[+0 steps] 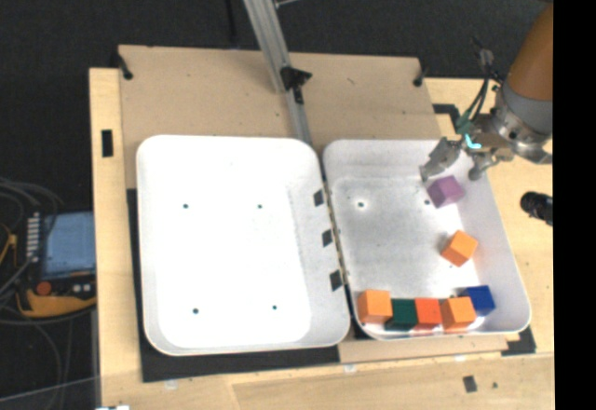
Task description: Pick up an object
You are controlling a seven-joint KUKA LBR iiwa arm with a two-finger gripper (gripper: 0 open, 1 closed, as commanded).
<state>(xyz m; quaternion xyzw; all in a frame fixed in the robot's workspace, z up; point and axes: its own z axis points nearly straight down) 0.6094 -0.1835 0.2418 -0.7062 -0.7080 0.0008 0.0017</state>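
My gripper (456, 163) hangs over the far right part of the right bin (372, 153), its two fingers spread open with nothing between them. A purple cube (445, 191) lies on the bin floor just in front of the fingertips, slightly left of centre between them. Further forward, an orange cube (458, 248) sits tilted. Along the bin's front wall stands a row of blocks: orange (375, 305), green (403, 313), red-orange (427, 311), orange (457, 311) and blue (480, 298).
The left bin (149, 212) lies beside the right one, joined by black clips (328, 236). A slanted metal strut (265, 17) rises from the back between the bins. A blue box with cables (67, 246) sits off the bench's left edge.
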